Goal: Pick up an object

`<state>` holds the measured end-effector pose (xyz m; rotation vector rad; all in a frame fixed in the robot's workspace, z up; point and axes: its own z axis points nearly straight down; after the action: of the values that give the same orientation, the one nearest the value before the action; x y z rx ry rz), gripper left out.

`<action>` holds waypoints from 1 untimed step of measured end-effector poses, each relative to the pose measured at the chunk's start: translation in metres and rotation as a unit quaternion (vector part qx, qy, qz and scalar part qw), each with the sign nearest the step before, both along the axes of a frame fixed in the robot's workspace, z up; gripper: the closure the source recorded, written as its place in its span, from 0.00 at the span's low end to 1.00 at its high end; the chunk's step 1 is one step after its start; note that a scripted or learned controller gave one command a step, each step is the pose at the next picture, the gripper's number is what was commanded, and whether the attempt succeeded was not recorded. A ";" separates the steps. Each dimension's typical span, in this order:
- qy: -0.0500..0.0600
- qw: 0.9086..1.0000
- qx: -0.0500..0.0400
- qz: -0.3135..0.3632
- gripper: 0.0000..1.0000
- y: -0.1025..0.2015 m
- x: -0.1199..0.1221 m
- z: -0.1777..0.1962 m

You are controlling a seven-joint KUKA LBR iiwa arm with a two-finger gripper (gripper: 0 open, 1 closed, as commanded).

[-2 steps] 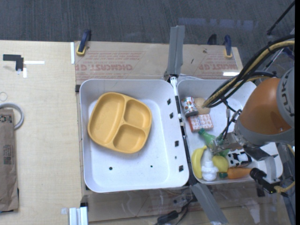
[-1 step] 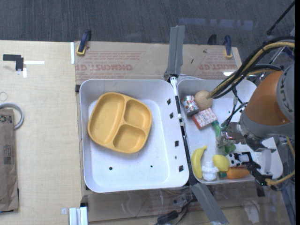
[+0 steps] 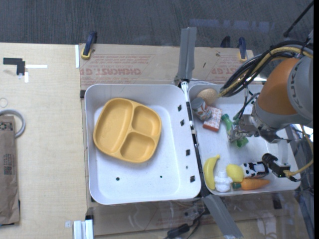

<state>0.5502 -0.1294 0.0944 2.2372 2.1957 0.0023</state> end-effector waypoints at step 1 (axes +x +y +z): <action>0.004 0.999 0.001 0.043 1.00 0.071 -0.004 0.126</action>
<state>0.5460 -0.0587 0.2208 2.1453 2.2954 -0.0052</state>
